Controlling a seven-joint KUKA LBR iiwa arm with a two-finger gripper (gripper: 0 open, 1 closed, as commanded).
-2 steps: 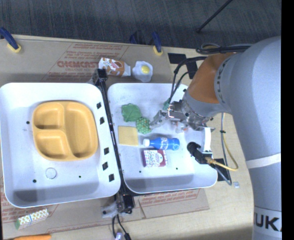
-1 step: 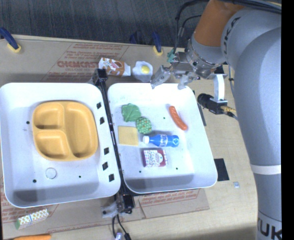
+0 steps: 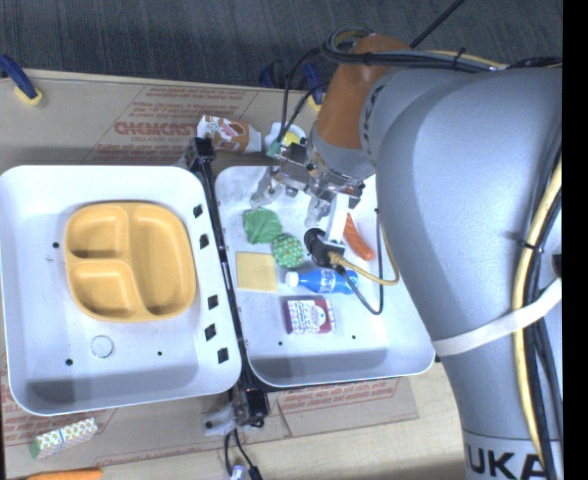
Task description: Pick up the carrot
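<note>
The carrot [image 3: 359, 238] is a small orange piece lying near the right wall of the right bin [image 3: 274, 363], close under the edge of the grey arm. My gripper [image 3: 294, 196] hangs over the back of that bin, to the left of the carrot and apart from it. Its fingers [image 3: 268, 186] stand spread, so it is open with nothing between them. The orange band sits just above the wrist.
Below the gripper lie a green leafy item [image 3: 262, 224], a green knobbly ball [image 3: 287, 249], a yellow slice [image 3: 256, 271], a blue bottle [image 3: 322, 281] and a maroon packet [image 3: 309, 315]. A black cable [image 3: 374, 288] loops beside the carrot. The left bin [image 3: 34, 368] holds a yellow divided plate [image 3: 129, 260].
</note>
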